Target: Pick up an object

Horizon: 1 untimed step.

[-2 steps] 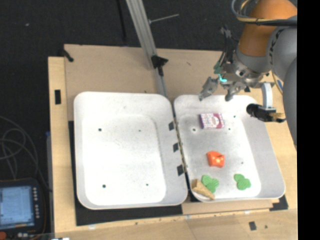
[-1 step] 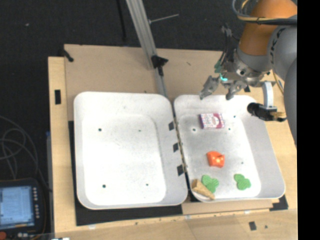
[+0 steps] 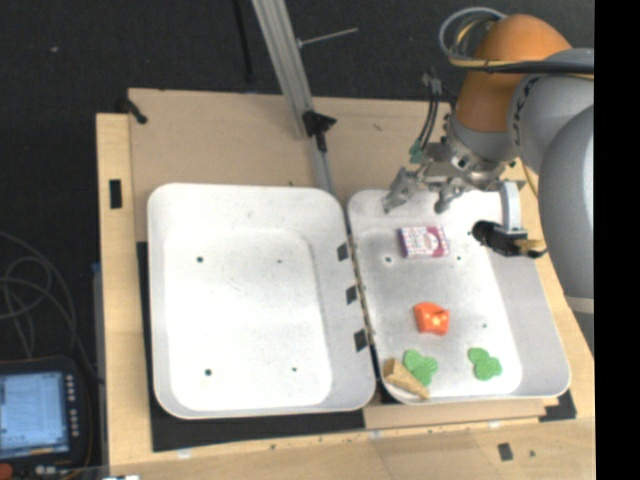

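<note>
The small purple-and-white box [image 3: 421,241] lay in the upper part of the right bin [image 3: 520,318], flat on the floor and clear of the walls. Nothing else touched it. Just above it, over the bin's far rim, hung the gripper [image 3: 415,204], its two fingers [image 3: 394,194] spread wide apart with nothing between them. The box sat a little below the gap and apart from both fingertips. The grey arm [image 3: 565,168], with its orange band [image 3: 505,73], reached in from the right.

Lower down in the same bin, an orange piece [image 3: 432,317] rested near the middle, well apart from the box. Near the front edge lay two green pieces, one [image 3: 422,367] towards the left corner and the other [image 3: 485,364] further right. A tan scrap [image 3: 404,377] touched the left green piece at the bin's front left corner.

The left bin [image 3: 250,298] stood just beside the right one, their long sides meeting. Both rested on the pale wooden bench [image 3: 210,133]. A metal pole [image 3: 283,53] slanted down from the top to the far edge of the bins, and a lit screen [image 3: 35,408] showed at the lower left.
</note>
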### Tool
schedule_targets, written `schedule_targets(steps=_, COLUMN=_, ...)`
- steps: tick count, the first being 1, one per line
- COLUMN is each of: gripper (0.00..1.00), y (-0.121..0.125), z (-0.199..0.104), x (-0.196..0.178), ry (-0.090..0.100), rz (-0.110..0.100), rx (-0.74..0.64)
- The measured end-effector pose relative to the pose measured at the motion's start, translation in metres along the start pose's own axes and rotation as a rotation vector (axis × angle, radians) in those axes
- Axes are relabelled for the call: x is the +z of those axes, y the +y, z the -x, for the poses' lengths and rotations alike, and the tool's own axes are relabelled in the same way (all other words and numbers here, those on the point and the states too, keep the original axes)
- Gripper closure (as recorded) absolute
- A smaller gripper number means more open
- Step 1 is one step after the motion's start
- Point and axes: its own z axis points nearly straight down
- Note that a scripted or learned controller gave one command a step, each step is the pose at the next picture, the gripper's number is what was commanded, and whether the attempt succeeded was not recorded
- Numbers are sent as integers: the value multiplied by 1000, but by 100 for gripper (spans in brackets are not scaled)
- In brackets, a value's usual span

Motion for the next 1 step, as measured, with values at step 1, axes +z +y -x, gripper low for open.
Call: schedule_targets(steps=1, gripper=0, y=1, z=-8, x=54, ry=0, rz=-1, rx=1)
